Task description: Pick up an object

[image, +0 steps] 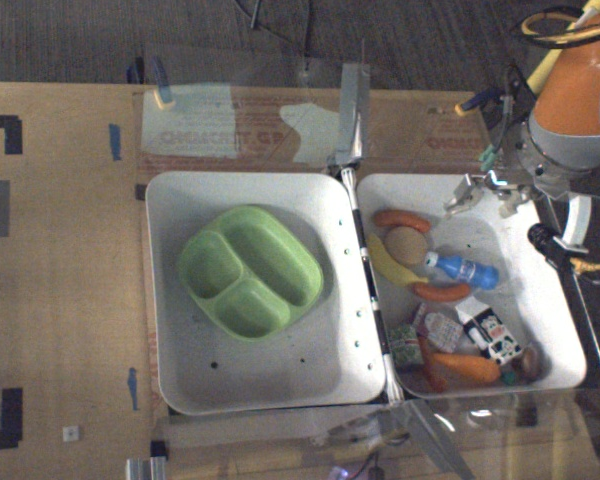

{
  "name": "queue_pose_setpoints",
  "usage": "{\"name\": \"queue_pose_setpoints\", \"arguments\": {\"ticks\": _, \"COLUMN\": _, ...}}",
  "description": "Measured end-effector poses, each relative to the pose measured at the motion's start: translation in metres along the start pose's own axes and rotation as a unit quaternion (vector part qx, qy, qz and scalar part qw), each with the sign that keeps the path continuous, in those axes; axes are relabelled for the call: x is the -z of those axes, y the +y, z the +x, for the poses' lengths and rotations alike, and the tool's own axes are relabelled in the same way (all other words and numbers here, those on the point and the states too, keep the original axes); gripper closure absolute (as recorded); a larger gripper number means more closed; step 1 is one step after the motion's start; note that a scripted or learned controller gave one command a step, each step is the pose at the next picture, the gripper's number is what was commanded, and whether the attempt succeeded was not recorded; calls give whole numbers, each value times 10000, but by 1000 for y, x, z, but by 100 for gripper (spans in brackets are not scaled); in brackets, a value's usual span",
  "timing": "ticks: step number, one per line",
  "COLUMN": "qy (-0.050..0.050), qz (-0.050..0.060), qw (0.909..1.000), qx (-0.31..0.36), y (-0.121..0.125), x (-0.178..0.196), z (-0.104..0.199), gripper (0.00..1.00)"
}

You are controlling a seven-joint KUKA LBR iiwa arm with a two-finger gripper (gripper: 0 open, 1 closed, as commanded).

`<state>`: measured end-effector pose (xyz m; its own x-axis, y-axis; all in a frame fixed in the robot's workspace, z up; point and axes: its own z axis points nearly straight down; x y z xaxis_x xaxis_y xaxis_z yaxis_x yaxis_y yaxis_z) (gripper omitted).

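The right bin (550, 268) holds a jumble of small items. Among them are a blue bottle (466, 270), a yellow banana (384, 261), a brown egg-shaped piece (406, 245) and two red sausages (402, 220) (442, 292). Toward the front lie an orange carrot (467, 369) and a white printed box (491, 334). My gripper (488, 199) hangs over the bin's far right part, above and to the right of the bottle. Its fingers (462, 198) look spread, and nothing sits between them.
The left bin (180, 368) carries a green divided plate (250, 271). A metal divider (365, 278) runs between the bins. Small packets (440, 330) and a dark round piece (531, 364) crowd the right bin's front. The arm's orange band (570, 78) rises at the upper right.
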<state>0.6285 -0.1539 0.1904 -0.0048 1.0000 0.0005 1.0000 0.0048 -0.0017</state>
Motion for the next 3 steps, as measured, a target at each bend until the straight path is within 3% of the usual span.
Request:
{"name": "queue_pose_setpoints", "arguments": {"ticks": 1, "qy": -13, "qz": -20, "qw": 9977, "qx": 675, "y": 9, "x": 0, "z": -11, "gripper": 0}}
{"name": "queue_pose_setpoints", "arguments": {"ticks": 2, "qy": -10, "qz": -23, "qw": 9953, "qx": 971, "y": -23, "x": -97, "z": -15, "gripper": 0}}
{"name": "queue_pose_setpoints", "arguments": {"ticks": 3, "qy": -16, "qz": -38, "qw": 9955, "qx": 945, "y": -23, "x": -87, "z": -18, "gripper": 100}}
